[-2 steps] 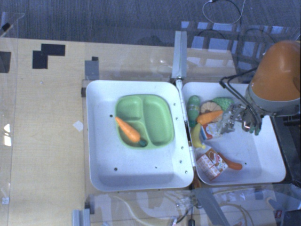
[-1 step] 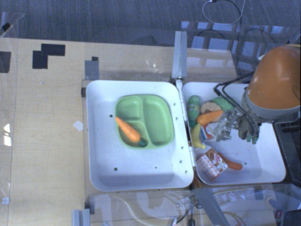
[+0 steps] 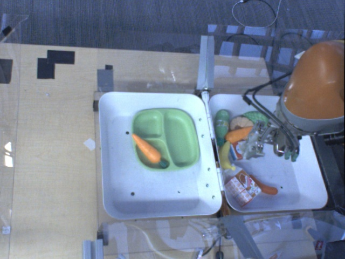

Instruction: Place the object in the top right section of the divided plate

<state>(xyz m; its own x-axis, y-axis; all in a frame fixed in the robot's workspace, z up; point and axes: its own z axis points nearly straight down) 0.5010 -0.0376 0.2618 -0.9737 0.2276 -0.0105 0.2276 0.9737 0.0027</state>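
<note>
Gripper (image 3: pixel 257 143), state impossible to tell, low in the right bin (image 3: pixel 310 190) beside an orange carrot (image 3: pixel 239 135) at its nine o'clock, long axis nine-to-three; divided plate (image 3: pixel 166 137) farther out at nine o'clock.

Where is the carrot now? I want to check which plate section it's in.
In the camera view the carrot lies in the left bin, on the green divided plate, across its lower left section with its tip over the plate's left rim.
</note>
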